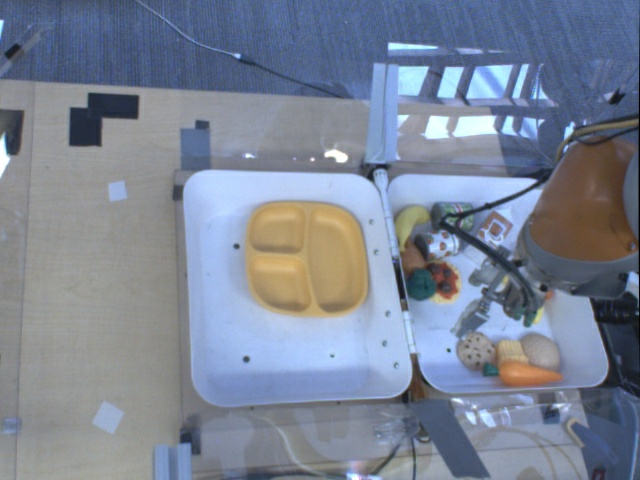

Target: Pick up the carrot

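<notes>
Carrot [530, 374] lies at near edge of right bin [590, 368], orange, green tip pointing left, touching cookie [474, 349] and pale roll [540, 349]. We see claw [478, 313] hovering just beyond them, apart from carrot; whether spread or pressed together we cannot tell. Yellow divided plate [306, 257] sits in left bin [215, 298] on counter [90, 298].

Arm [585, 223] enters from right edge of frame, mid-height. Orange band fills broad patch at right, grey casing just below it. Wrist slants down and leftward toward lower right of frame. Gripper [478, 318] hangs at wrist's end, metal linkage showing, black cables trailing over it from upper left. Nothing seen between jaws.
</notes>
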You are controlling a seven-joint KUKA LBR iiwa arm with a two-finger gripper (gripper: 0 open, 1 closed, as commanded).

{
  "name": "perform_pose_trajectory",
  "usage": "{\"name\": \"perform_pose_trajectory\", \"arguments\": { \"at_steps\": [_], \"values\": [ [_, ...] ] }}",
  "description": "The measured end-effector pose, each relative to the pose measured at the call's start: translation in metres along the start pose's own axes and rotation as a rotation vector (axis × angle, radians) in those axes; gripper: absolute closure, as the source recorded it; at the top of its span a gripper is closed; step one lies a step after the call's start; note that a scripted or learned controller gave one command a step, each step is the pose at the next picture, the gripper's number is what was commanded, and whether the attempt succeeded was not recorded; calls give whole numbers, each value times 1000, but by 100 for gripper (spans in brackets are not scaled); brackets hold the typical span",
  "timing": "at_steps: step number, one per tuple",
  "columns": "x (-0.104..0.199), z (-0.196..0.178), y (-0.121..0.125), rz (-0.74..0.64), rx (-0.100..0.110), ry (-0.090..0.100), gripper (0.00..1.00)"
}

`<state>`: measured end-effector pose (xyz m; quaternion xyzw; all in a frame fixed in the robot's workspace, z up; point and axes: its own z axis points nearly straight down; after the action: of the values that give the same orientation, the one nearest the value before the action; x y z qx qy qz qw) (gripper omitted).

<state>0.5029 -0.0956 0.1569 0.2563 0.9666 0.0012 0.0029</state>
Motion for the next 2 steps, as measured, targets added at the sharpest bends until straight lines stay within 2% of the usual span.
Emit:
{"name": "perform_pose_trajectory", "arguments": {
  "at_steps": [1, 2],
  "values": [
    [-4, 49, -37, 164, 2, 2, 0],
    [-8, 57, -43, 426, 0, -1, 0]
  ]
}}
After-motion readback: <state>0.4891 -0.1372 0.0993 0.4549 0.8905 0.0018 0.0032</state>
